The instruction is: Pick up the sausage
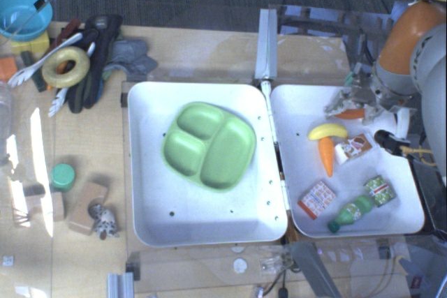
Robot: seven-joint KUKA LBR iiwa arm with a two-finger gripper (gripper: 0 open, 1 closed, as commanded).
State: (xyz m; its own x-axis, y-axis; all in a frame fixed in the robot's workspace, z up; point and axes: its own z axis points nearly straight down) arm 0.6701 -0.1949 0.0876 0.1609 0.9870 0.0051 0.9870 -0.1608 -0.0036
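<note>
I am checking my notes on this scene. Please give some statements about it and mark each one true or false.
1. The green plate lies in the left bin. True.
2. The banana lies in the left bin. False: it is in the right bin.
3. The carrot lies just below the banana. True.
4. The claw is over the left bin. False: it is at the right bin's top edge.
5. The green bottle stands upright. False: it lies on its side.
</note>
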